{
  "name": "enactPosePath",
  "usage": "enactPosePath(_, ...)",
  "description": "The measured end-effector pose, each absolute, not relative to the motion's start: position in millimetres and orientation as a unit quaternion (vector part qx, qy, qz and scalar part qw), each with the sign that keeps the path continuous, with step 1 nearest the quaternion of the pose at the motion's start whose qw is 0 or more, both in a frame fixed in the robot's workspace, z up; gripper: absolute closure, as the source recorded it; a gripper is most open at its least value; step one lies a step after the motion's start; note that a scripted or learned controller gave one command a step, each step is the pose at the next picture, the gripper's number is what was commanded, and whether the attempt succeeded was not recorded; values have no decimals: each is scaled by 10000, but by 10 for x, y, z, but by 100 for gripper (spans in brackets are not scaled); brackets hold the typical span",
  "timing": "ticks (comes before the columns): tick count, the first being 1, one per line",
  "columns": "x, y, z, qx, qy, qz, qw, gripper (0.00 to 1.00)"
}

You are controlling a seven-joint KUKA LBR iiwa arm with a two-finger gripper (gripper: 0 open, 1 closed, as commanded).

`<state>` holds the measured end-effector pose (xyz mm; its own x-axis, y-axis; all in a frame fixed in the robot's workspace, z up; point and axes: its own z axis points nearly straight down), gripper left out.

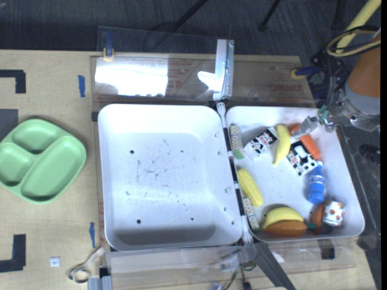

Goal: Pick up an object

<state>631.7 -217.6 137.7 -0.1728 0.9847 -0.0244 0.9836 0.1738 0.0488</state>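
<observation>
The right bin [354,204] holds several toy items. A yellow banana [281,144] lies near the back, between a cow-patterned carton [261,142] and a second cow-patterned box [302,159]. An orange carrot [309,144] sits beside them. Further forward are a blue bottle [315,186], a corn cob [249,186], a yellow and brown bun-like piece [283,220] and a small white and red block [334,212]. My gripper [318,121] hangs over the bin's back right corner, just above the carrot's far end, with the grey and orange arm [363,86] behind it.
The left bin [115,125] adjoins the right one along a metal divider [233,162]. A green sectioned plate [39,160] rests on the bench at far left. A clear panel [160,71] stands behind the bins. Cables and stands crowd the back right.
</observation>
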Motion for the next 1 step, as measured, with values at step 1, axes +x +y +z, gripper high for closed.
enactPosePath(1,6317,-2176,1376,6387,7690,103,253,0)
